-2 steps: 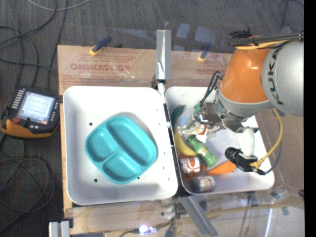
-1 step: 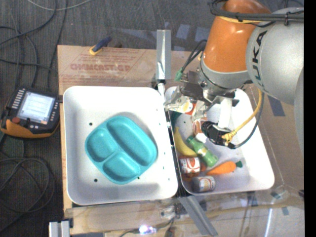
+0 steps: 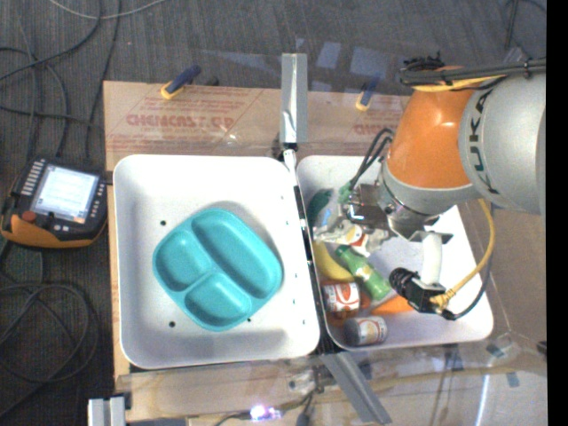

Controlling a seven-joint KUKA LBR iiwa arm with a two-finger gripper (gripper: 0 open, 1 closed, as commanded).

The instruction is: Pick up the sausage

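Sausage: cannot be picked out with certainty. If present, it is somewhere in the clutter of the right bin (image 3: 470, 327). The closest match by shape is an orange-brown elongated piece (image 3: 389, 306) lying near the bin's front wall, partly covered by a black connector (image 3: 410, 284). Whether that piece is the sausage cannot be told.

The rest of the clutter is packed into the left half of the right bin:
- A banana (image 3: 325, 260) is laid along the left wall.
- A green bottle (image 3: 366, 272) is tilted just beside the banana.
- A red can (image 3: 343, 297) is seen below the bottle, touching or nearly touching the orange-brown piece.
- A grey can (image 3: 366, 330) is lying on its side against the front wall.
- A white upright item (image 3: 431, 257) is set further right, apart from the pile.

The gripper (image 3: 355, 213) is lowered into the back-left part of the right bin, above the banana and the green bottle. It is mostly hidden under the arm's orange band (image 3: 430, 145). How far it is open cannot be told, and nothing can be seen held in it.

A yellow cable (image 3: 469, 273) is looped from the connector across the bin's right side.

The left bin (image 3: 133, 327) contains a teal divided tray (image 3: 217, 267), set at an angle near the middle. A handheld pendant (image 3: 58, 201) is lying on the floor left of the bench.
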